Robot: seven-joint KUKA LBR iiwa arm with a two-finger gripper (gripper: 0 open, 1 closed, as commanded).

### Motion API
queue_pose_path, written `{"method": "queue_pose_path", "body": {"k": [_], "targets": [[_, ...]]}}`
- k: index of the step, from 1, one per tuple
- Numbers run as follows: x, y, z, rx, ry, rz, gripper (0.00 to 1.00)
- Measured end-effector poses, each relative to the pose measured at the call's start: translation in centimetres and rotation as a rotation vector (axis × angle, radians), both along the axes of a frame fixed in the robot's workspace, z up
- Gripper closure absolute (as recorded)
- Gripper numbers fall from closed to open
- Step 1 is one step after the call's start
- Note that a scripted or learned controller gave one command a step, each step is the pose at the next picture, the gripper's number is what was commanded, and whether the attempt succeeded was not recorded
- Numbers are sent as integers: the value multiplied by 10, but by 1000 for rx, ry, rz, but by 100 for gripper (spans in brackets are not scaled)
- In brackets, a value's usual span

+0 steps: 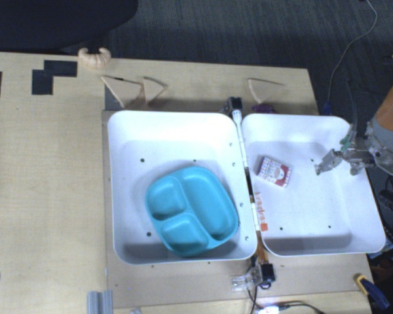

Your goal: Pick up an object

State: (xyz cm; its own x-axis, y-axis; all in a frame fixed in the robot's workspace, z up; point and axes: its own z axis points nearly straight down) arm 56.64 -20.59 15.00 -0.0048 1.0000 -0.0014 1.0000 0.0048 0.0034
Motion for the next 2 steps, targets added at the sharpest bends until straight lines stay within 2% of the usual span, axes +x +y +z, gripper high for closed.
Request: {"method": "queue_pose_path", "body": {"k": [1,2], "targets": [[-41,0,-57,1,0,0,0],[-40,1,-46,1,-3,3,100]]}}
